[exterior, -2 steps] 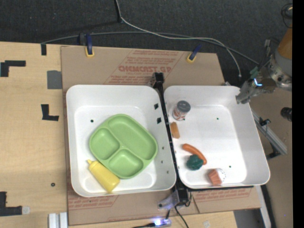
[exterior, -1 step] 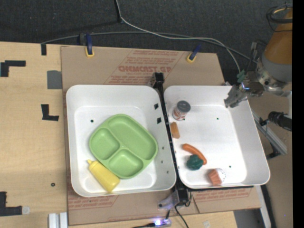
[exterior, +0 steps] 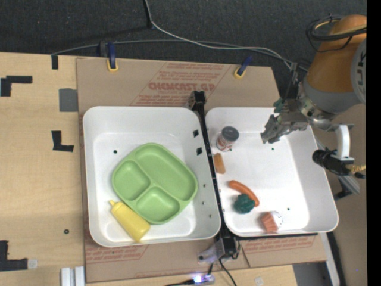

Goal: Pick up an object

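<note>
Gripper [exterior: 269, 136] hovers over right bin [exterior: 309, 177], upper area (finger state: cannot tell). Small jar [exterior: 226, 138] stands just left of it; orange carrot [exterior: 243, 190] lies well below, beside green toy [exterior: 243, 204].

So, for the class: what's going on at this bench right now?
A grey and orange robot arm reaches in from the right, its gripper above the upper part of the right bin. That bin holds a small jar, an orange carrot-like piece, a green lump and other small items. The left bin holds a green divided plate and a yellow bottle.
</note>
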Robot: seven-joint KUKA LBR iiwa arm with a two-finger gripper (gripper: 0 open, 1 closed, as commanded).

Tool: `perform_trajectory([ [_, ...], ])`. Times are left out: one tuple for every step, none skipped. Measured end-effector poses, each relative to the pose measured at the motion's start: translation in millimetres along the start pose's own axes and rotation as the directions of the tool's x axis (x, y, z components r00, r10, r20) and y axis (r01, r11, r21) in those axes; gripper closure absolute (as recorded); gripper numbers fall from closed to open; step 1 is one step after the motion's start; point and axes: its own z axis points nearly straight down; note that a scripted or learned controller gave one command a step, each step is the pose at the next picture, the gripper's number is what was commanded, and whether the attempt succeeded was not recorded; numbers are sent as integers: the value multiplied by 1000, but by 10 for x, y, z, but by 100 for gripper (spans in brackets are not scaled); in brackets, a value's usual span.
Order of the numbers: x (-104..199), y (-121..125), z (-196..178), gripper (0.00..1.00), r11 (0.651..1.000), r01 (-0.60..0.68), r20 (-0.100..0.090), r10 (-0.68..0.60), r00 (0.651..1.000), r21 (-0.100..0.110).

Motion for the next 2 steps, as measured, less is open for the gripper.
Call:
perform_trajectory([
  [455,-214,29,100,1000,0,-1,0,1000,0],
  [914,-281,17,100,1000,2,-1,-2,1000,0],
])
